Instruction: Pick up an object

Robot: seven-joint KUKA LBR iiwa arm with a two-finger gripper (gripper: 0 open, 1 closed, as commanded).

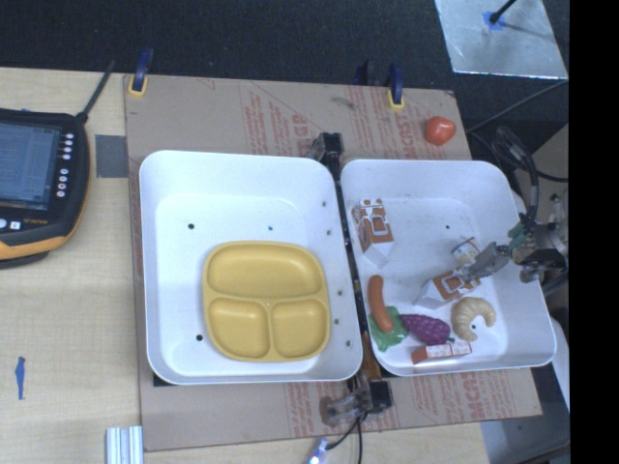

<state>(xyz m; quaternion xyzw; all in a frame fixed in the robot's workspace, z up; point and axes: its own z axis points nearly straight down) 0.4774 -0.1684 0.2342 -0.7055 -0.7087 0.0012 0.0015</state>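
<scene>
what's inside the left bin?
The left bin holds one yellow divided tray, its three compartments bare. Dark dots mark the bin floor. Whatever lies under the tray is covered.

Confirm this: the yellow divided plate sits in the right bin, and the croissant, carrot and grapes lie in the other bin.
Not quite. The camera view shows the yellow plate in the left bin. The croissant, carrot and grapes lie in the other bin, the right one.

I work in a robotics lab: a teach pendant (34,187) lies at my bench's left edge, and clamped cardboard (290,114) underlies both white bins (164,177).
</scene>
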